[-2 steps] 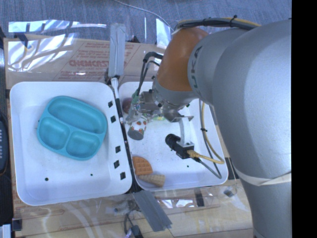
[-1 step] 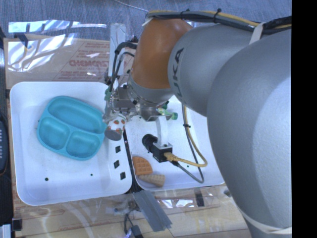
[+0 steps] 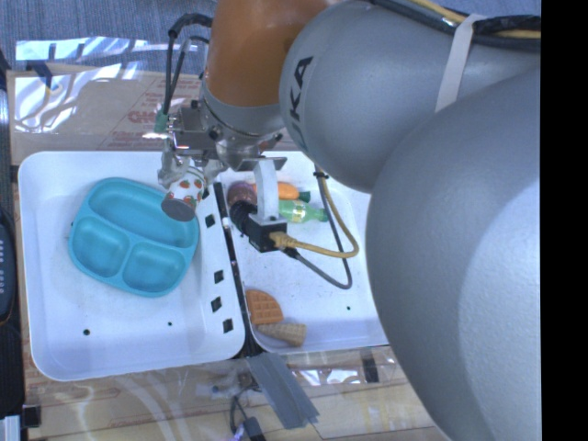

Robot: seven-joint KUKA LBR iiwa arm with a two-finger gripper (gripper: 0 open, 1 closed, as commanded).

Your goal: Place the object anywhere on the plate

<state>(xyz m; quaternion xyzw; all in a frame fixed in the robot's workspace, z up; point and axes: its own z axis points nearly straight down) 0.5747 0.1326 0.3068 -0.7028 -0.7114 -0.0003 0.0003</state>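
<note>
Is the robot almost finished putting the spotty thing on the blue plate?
Nearly. Done: the small white cup-like object with orange spots has been lifted and sits between the fingers of the gripper. In hand: it hangs over the upper right edge of the blue three-compartment plate in the left white bin. Left: letting go so it rests on the plate.

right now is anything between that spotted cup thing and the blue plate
Nothing visible does. The spotted object sits at the gripper, over the blue plate's upper right rim in the left bin.
</note>
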